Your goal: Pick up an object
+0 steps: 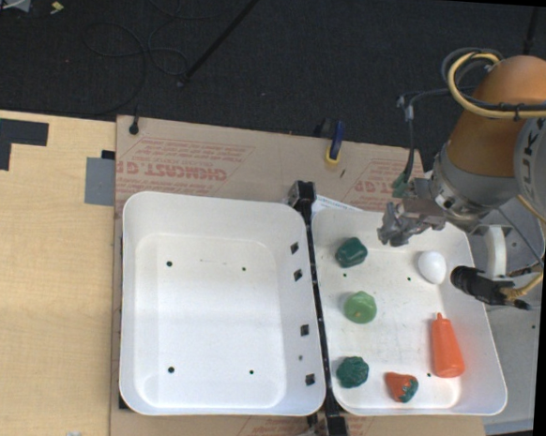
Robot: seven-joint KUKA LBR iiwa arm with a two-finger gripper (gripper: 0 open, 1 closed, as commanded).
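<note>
The arm's tool (399, 229), grip state impossible to tell, hangs over the right bin (487, 370) near a dark green object (350, 253) and a white egg-shaped object (430, 266); apparently approaching, it must next descend onto one.

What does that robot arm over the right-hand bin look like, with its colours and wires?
The grey metal arm has a rounded orange band near the top, with yellow and black cables looped beside it. It narrows to a small dark grey metal gripper. Thin black cables run down beside it.
</note>
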